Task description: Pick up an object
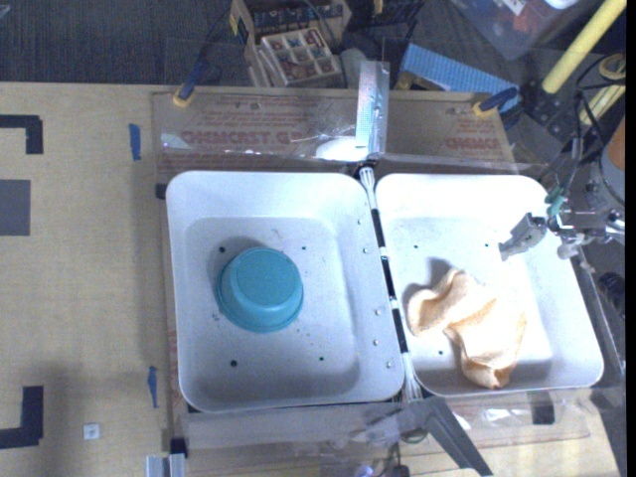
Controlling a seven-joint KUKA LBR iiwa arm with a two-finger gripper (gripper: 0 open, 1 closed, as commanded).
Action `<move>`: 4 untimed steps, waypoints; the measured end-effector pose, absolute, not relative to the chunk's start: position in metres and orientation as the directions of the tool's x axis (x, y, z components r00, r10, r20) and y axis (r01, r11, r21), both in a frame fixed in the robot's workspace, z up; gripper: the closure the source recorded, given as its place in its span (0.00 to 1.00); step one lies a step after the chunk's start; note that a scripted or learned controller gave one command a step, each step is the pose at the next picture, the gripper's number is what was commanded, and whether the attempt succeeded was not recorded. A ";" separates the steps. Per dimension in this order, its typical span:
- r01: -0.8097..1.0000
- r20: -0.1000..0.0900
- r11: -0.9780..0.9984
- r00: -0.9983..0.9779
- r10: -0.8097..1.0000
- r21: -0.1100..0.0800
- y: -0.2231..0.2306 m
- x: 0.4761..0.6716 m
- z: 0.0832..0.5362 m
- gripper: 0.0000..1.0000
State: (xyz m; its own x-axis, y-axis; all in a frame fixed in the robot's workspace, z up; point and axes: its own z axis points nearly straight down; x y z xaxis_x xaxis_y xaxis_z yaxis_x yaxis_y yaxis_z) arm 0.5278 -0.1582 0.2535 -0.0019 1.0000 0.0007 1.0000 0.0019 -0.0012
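Hand (545, 234) over the upper right of the right bin (566, 371), fingers apart and empty. The crumpled orange cloth (469, 326) lies below and left of it in frame, long axis running diagonally toward lower right.

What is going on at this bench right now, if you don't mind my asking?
The arm's tool hangs over the right bin, near its far right side, holding nothing. A crumpled orange cloth lies on that bin's floor, apart from the tool. An upturned blue bowl sits in the left bin. Nothing is picked up yet.
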 end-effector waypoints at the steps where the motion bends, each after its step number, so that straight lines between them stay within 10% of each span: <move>1: 0.999 0.000 0.037 -0.037 0.999 0.000 -0.153 0.498 0.157 0.00; 2: 0.999 0.000 0.041 -0.041 0.999 0.011 -0.160 0.509 0.091 0.00; 3: 0.999 0.000 0.038 -0.038 0.999 0.019 -0.161 0.511 0.102 1.00; 4: 0.947 -0.002 0.321 -0.321 0.947 0.002 -0.128 0.580 0.182 1.00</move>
